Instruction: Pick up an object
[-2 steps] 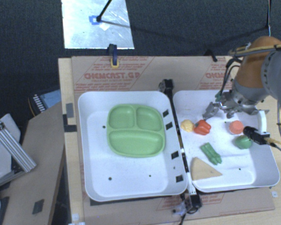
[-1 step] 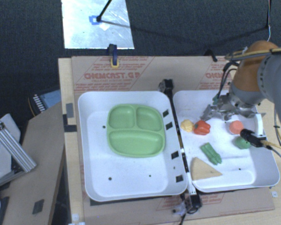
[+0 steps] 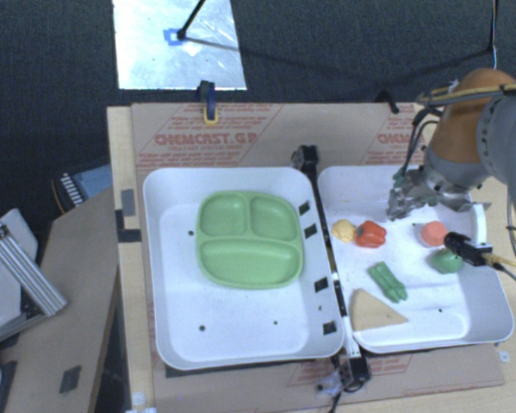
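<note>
The right bin (image 3: 484, 319) holds several toy foods. A yellow piece (image 3: 343, 231) and a red-orange pepper (image 3: 371, 233) lie side by side near its left wall. A green ridged piece (image 3: 387, 282) and a tan wedge (image 3: 376, 310) sit nearer the front. An orange-red round piece (image 3: 433, 233) and a green round piece (image 3: 446, 263) lie to the right. My gripper (image 3: 402, 205) hangs low over the back of this bin, just right of and behind the pepper, with nothing seen in it.
The left bin (image 3: 174, 327) holds a green divided plate (image 3: 247, 238). A black divider with clips (image 3: 318, 233) runs between the bins. The grey arm (image 3: 496, 137) and its cables (image 3: 480, 250) cover the right bin's right side.
</note>
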